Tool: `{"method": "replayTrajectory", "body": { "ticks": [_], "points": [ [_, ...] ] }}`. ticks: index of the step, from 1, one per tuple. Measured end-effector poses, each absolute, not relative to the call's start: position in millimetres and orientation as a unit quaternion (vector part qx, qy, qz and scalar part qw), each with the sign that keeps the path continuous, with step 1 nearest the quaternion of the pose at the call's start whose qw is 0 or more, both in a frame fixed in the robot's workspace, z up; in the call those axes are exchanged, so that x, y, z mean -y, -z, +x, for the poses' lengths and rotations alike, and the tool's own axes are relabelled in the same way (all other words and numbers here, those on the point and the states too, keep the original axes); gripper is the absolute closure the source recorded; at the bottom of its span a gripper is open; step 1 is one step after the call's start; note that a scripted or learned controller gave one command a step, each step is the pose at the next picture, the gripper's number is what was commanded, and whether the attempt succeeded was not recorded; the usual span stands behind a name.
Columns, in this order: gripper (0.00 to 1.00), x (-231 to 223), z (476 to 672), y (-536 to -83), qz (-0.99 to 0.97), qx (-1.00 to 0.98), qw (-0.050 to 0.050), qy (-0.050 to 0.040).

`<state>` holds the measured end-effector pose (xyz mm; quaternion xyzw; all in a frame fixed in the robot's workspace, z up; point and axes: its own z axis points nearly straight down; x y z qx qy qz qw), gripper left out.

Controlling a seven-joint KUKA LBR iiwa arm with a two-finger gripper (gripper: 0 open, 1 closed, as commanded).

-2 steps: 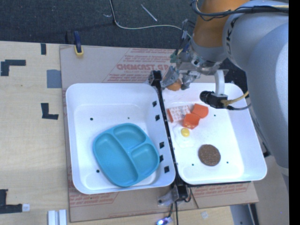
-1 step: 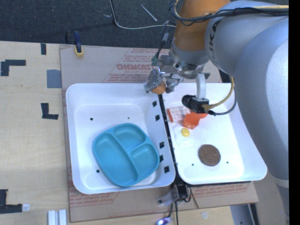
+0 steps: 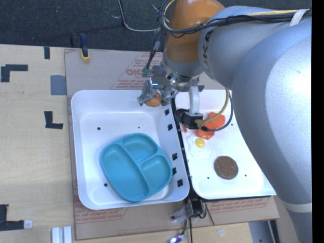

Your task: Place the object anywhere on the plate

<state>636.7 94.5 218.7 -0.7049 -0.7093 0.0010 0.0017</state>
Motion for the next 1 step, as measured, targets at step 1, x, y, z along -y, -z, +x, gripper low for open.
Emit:
{"method": "replayTrajectory", "body": {
  "ticks": [1],
  "points": [
    [1.0, -148.9, 635.6, -234.1, -0.705, 0.71, 0.001, 0.0005]
  ]
}}
